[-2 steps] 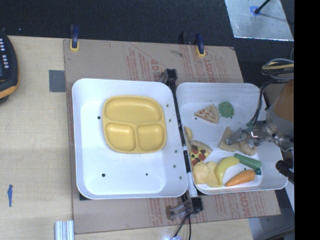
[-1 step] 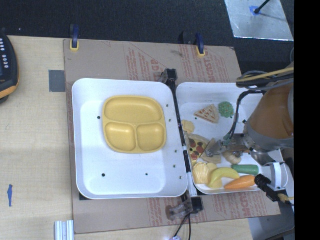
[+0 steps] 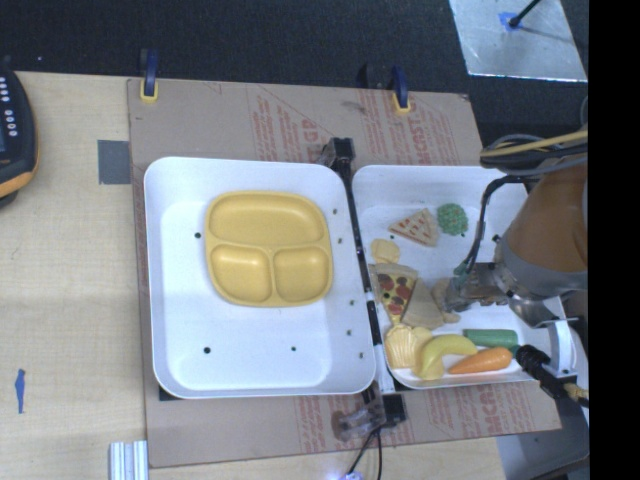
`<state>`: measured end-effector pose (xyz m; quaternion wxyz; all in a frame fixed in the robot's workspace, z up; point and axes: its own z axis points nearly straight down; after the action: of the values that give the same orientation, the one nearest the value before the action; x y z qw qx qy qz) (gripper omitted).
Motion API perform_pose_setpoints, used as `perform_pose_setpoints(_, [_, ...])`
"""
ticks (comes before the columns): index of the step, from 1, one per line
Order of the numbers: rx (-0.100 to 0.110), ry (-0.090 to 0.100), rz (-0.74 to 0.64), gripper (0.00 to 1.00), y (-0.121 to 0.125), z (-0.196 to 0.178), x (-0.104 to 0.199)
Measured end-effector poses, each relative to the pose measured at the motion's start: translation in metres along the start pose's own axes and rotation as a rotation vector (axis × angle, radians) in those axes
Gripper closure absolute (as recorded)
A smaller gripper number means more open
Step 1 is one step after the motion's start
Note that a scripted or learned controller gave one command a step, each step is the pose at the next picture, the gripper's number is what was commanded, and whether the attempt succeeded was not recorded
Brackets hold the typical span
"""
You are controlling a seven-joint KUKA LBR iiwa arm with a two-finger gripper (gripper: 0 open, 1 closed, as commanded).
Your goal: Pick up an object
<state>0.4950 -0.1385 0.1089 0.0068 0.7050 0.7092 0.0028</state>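
One fixed camera looks down, seemingly slightly slanted, on both bins (image 3: 160, 268).

Light wood bench (image 3: 70, 298) with brown cardboard sheet (image 3: 300, 118) held by blue-yellow clamps (image 3: 149, 76), dark carpet floor (image 3: 250, 18) behind, pale floor patch (image 3: 515, 28) top right, black-orange handheld pendant (image 3: 15, 128) at left edge.

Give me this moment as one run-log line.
arm: over right bin | tool: low beside pizza slice | grasp: not visible | nearby: banana, carrot | left bin: yellow plate
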Motion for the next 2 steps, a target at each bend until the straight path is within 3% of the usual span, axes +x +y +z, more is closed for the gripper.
perform_pose_setpoints(1, [0.006, 0.007, -0.006, 1.0, 0.0286, -0.0985, 0.0615])
perform_pose_setpoints(2, [0.017, 0.006, 0.001, 0.0, 0.0254, -0.0927, 0.0575])
